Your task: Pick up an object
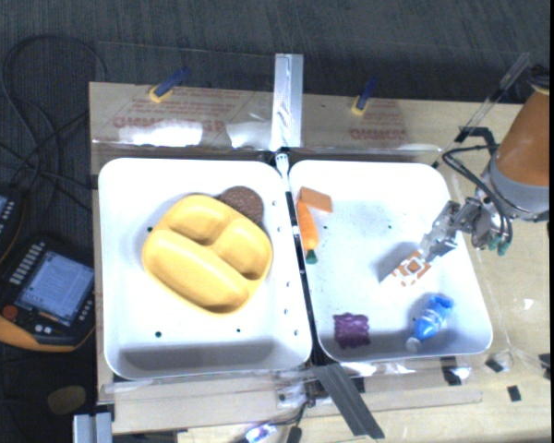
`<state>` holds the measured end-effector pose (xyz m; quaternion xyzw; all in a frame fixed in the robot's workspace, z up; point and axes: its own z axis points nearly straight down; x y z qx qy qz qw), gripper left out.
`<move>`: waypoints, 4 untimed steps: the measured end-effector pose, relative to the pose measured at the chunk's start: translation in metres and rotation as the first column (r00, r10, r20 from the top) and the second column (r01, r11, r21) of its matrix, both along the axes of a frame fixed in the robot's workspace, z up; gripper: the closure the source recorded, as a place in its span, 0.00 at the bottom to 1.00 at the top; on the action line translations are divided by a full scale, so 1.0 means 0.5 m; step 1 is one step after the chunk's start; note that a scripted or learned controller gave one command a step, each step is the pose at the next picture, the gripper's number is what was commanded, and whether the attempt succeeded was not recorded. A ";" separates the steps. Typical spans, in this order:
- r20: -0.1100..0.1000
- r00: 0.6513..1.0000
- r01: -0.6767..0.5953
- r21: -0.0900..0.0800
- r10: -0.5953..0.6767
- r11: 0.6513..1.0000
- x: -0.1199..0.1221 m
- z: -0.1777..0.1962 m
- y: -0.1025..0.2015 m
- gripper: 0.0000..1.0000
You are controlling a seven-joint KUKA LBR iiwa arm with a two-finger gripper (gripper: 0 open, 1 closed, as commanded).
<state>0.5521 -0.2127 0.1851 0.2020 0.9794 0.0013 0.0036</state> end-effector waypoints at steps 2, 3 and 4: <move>-0.003 0.934 -0.356 -0.001 0.356 0.934 0.050 0.056 0.022 0.00; 0.016 0.913 -0.408 -0.022 0.408 0.913 0.052 -0.138 0.044 0.00; 0.006 0.823 -0.567 -0.021 0.567 0.823 0.140 -0.143 0.053 0.00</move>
